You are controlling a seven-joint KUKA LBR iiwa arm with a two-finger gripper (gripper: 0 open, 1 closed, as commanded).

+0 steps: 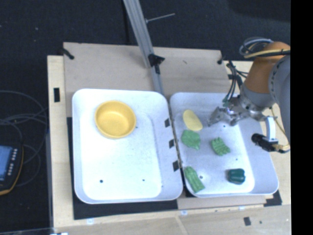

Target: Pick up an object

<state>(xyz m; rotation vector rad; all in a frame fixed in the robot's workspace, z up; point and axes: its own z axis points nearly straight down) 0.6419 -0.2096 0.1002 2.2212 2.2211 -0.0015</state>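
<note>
The arm comes in from 3 o'clock, and its gripper [224, 117] hangs over the upper part of the right bin [261, 177]; the two fingers are spread apart and nothing is between them.

Five small things lie in the right bin. A yellow lemon-shaped piece [192, 120] is at 10 o'clock of the bin, near the gripper, on its 9 o'clock side; a leafy green piece [191, 139] lies just beside it at 6 o'clock, nearly touching it. A ribbed light green piece [220, 146] is in the middle of the bin, at 6 o'clock from the gripper and apart from it; a long ribbed green piece [194, 178] lies tilted at 7 o'clock, close to the bin's left wall; a dark green pepper-like piece [235, 176] rests at 5 o'clock.

In the left bin [122, 182] a yellow bowl [115, 119] stands upright at 11 o'clock.

A grey metal pole [139, 26] runs from 12 o'clock down to the place where the bins meet.
</note>
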